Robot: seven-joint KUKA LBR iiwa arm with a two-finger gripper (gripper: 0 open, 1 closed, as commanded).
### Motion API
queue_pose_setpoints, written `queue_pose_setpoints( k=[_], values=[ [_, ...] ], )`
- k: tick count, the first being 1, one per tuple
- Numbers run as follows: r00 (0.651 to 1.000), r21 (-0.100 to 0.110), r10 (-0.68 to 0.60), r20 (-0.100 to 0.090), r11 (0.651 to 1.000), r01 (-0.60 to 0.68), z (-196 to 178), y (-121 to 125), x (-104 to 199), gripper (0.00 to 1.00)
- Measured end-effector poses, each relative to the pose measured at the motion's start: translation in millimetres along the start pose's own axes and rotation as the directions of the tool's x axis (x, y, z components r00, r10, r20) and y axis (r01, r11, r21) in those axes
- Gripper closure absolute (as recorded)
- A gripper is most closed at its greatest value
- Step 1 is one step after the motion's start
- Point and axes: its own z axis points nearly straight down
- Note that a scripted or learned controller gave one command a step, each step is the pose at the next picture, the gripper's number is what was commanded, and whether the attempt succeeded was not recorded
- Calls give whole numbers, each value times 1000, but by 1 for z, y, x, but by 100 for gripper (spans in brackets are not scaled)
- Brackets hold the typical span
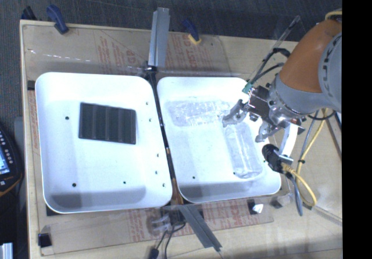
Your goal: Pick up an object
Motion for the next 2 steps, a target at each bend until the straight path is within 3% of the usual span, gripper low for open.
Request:
queue_pose_setpoints(
  k=[1, 2],
  values=[
    [996, 0, -84, -1, 996, 84, 3, -20, -35, 0],
    [879, -1, -477, -1, 879, 477, 20, -21, -33, 0]
  ],
)
